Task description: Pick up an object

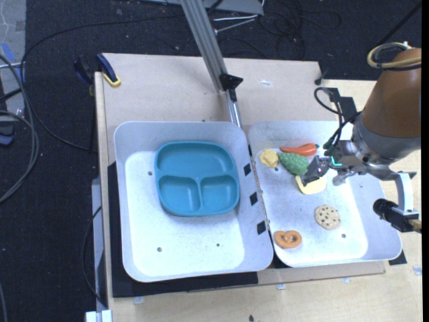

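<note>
The right bin (375, 247) holds several toy foods. At its back lie an orange carrot (299, 149), a green vegetable (292, 162) and a small yellow piece (269, 157). A pale yellow slice (312, 186) lies just right of the green one. My gripper (315, 174) is low over this slice, at its upper edge, and covers part of it. Whether it touches the slice I cannot tell. A chocolate-chip cookie (327, 217) and a brown pretzel (288, 239) lie nearer the front.
A blue divided plate (198, 178) sits in the left bin (134, 247). A metal pole (204, 35) slants down to the ridge between the bins. The arm's orange band (399, 89) looms over the right bin's right side.
</note>
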